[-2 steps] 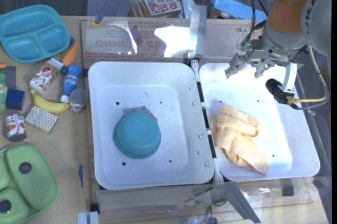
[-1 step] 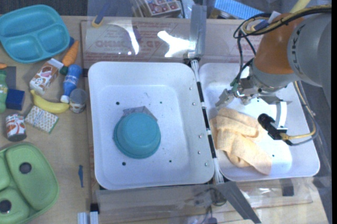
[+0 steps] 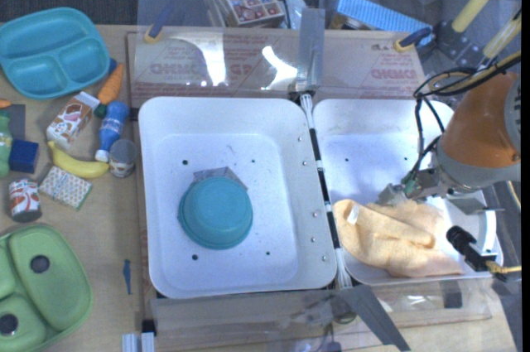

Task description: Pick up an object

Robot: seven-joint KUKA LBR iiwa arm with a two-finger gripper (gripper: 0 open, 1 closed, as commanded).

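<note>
the pincer (image 3: 403,191) sits low in the right bin (image 3: 364,127), at the upper edge of the yellow cloth (image 3: 389,238) crumpled along the bin's near side; whether it grips the cloth, i cannot tell. a teal bowl (image 3: 216,212) lies upside down in the left bin (image 3: 166,135).

A round teal plastic bowl (image 3: 216,212) lies upside down in the left shallow white bin (image 3: 157,135). Right of the bowl, in the adjoining right white bin (image 3: 356,127), a crumpled yellow cloth (image 3: 389,238) lies at the near edge. The two-finger gripper (image 3: 403,190) is just behind the cloth.
</note>
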